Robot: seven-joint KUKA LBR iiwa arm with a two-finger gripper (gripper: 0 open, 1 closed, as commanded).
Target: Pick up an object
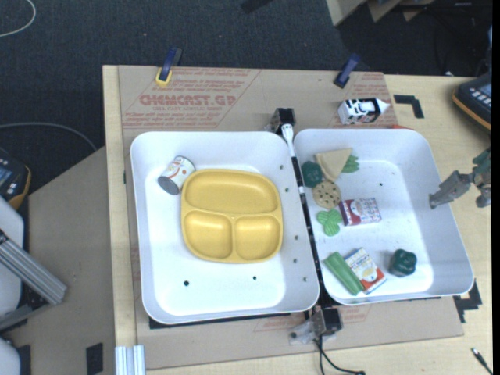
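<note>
**Fingers unreadable at the right bin's far rim**

Whether the fingers are spread or pressed together cannot be told: the gripper (pixel 447 191) is a small grey shape cut off by the picture's right side. It sits over the outer rim of the right bin (pixel 406 143), about halfway along that side, with its tip slanting down and inward toward the bin floor. Nothing shows at its tip, and it is well apart from every item in the bin.

The things to pick lie mostly in the right bin, crowded toward its inner wall. At the top is a tan sandwich wedge (pixel 334 162) with green at its edge. Just below it are a dark green round piece (pixel 312 174) and a speckled cookie (pixel 326 194). A light green leafy piece (pixel 331 223) lies touching or just beside a red and white packet (pixel 361 211). Nearer the front, a green stick (pixel 342 273) lies beside a small printed carton (pixel 366 268), and a dark green pepper (pixel 402 262) lies apart to their right; it is the item nearest the gripper.

The left bin (pixel 148 209) bears a yellow divided plate (pixel 232 213), with a small can (pixel 176 174) on its side at the plate's upper left corner. A black and white carton (pixel 363 110) stands on the bench behind the right bin.
</note>
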